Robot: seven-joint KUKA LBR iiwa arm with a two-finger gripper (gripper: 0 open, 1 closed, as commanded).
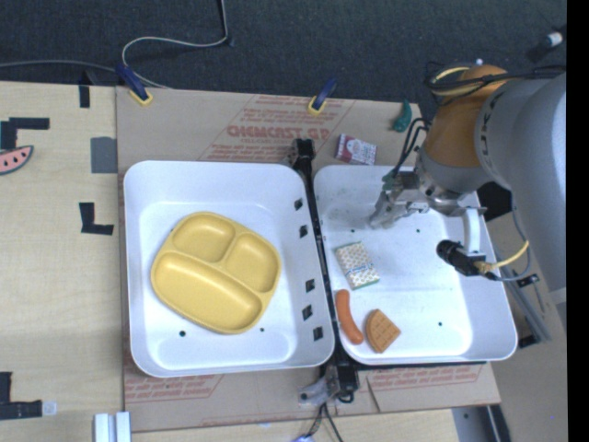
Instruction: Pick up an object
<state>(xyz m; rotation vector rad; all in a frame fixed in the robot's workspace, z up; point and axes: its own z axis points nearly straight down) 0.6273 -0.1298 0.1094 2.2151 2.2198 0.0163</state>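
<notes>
Gripper (385, 212) low in far part of right bin (479, 330), finger state unclear, well apart from patterned packet (357, 264): risk of closing on nothing.

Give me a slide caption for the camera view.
KUKA arm's tool hovers in the right bin above a patterned packet, sausage and cracker; yellow divided plate sits left.

Dark carpet (276, 17) lies behind a pale wooden bench (46, 247) covered with cardboard (267, 127).
</notes>
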